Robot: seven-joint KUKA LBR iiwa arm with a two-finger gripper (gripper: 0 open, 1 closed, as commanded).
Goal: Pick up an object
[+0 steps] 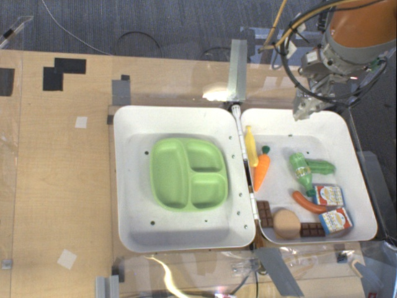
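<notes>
Right, camera view: I look down at a slant on the table (56,185), two white bins side by side.
Arm: I see the orange band (363,17) at the top right, grey wrist below it with cables looping off to its left.
Gripper (303,109): it hangs at the far edge of the right bin (347,126), near that bin's far left corner; I see nothing between its tips, and I cannot tell how wide it stands.
Left bin (124,228): it carries a green divided tray (188,173), lying flat near the middle.
Right bin, left edge: a yellow banana (250,144) lies along the wall, with an orange carrot (261,169) just beside it, green top towards the far edge.
Right bin, middle: a green bottle (301,169) and a green cucumber (320,165) lie touching, towards the right edge.
Right bin, near edge: a red sausage (307,203), two small cartons (327,195) (335,220) towards the near right corner, a tan round bun (286,223), and brown chocolate bars (264,212) (311,230) on either side of it.
Gripper to objects: it is well apart from all of them; the banana and carrot lie nearest.
</notes>
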